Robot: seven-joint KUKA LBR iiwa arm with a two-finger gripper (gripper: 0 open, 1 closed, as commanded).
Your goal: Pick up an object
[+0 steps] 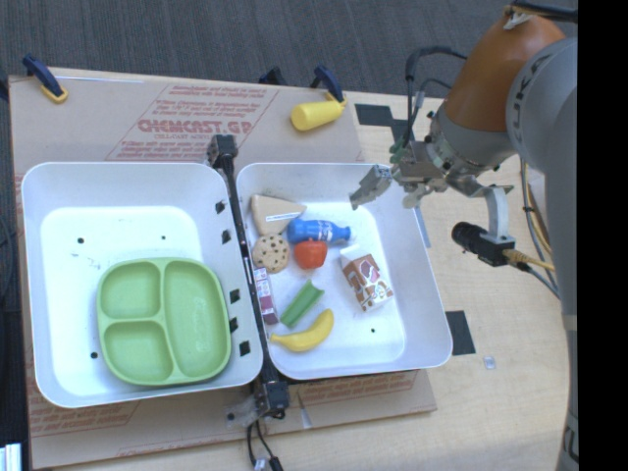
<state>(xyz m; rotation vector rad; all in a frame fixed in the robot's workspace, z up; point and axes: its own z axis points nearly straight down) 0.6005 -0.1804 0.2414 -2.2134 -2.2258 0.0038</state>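
Blue bottle [318, 232] lying flat, cap right

The green three-compartment plastic tray [162, 322] lies in the left white bin [39, 263]. In the right white bin [417, 292], the blue plastic bottle [319, 232] lies behind the yellow toy banana [306, 334].

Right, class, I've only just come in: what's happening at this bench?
A robot arm reaches in over the right bin, its end effector above the bin's far right corner and holding nothing. Below it lie a blue bottle, a tomato, a cookie, a sandwich wedge, a carton, a green pod and a banana. The left bin holds a green tray.
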